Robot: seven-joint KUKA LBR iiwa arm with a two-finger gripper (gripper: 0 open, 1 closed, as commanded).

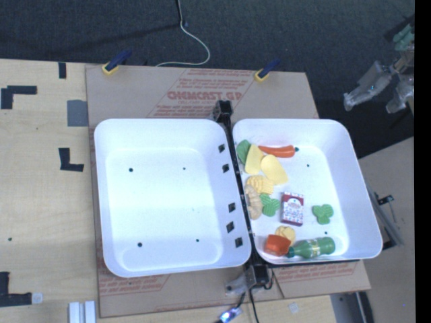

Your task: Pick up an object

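Several small toy items lie in the right bin [337, 140]. A red pepper [276, 151] and two yellow pieces [266, 165] sit near its far left. A beige piece [253, 195], a green floret [270, 206] and a small red-and-white box [292, 208] are at mid-left. Another green piece [323, 213] lies to the right of the box. A green bottle [312, 247] and an orange-red item [275, 245] rest by the near wall. My gripper [378, 91] hangs blurred at the upper right, outside and beyond the right bin, apart from every item.
The left bin [161, 200] adjoins the right one along a black-clipped divider [232, 180]. Both stand on a cardboard sheet [195, 93] held by yellow-blue clamps. A thin cable [192, 36] lies on the dark floor behind.
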